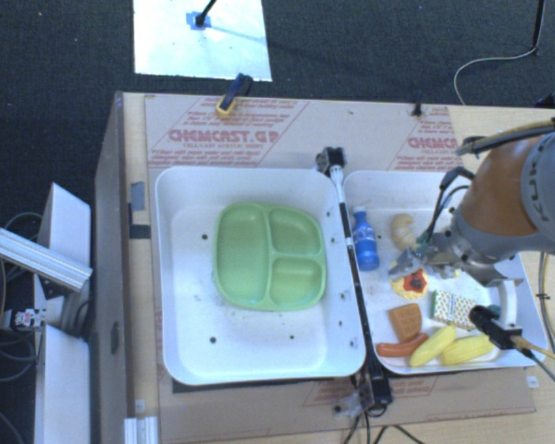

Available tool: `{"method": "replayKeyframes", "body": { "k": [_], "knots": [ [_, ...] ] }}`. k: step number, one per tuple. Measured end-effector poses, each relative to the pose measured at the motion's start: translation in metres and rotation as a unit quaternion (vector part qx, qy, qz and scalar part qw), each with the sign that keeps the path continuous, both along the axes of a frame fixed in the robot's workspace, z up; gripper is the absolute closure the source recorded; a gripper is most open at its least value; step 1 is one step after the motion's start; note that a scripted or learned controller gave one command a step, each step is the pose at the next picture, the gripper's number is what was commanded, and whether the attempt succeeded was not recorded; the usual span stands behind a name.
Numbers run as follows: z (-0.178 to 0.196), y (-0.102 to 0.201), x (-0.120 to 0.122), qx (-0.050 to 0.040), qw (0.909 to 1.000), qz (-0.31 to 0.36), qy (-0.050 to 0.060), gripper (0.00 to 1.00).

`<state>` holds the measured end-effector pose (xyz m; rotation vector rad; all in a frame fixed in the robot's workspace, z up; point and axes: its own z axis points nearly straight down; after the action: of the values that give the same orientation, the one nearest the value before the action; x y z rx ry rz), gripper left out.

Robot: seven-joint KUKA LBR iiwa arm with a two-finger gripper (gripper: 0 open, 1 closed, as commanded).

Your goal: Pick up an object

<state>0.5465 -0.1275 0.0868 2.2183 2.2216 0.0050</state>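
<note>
Grey and orange arm (513,202) up top, closest of all, reaching in from the right. Ends in a pincer (416,265) hanging low in the right bin (379,181). Can't tell if clenched or let go, too small and dark to see. Nothing seen in its grip.

Right under it, maybe touching, a red and yellow toy (413,287) lying on the bin floor. Just to the left, a blue bottle (364,240) standing beside the wall between the two bins. Just above the pincer, a pale round lump (403,229). Below the toy, a brown square of toast (406,320), with a checked cracker (453,308) to its right. Along the near edge, a red sausage (400,348) and two yellow bananas (433,345) side by side.

Farther out, the left bin (180,248), holding a green plate (268,255) with three parts, lying flat in the middle.
</note>
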Motion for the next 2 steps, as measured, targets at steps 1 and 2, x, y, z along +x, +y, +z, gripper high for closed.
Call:
{"method": "replayKeyframes", "body": {
  "k": [1, 2],
  "knots": [
    [-0.003, 0.027, -0.029, -0.0001, 1.0000, 0.000, 0.002, 0.00],
    [-0.003, 0.029, -0.052, 0.0000, 1.0000, 0.000, 0.002, 0.00]
  ]
}}
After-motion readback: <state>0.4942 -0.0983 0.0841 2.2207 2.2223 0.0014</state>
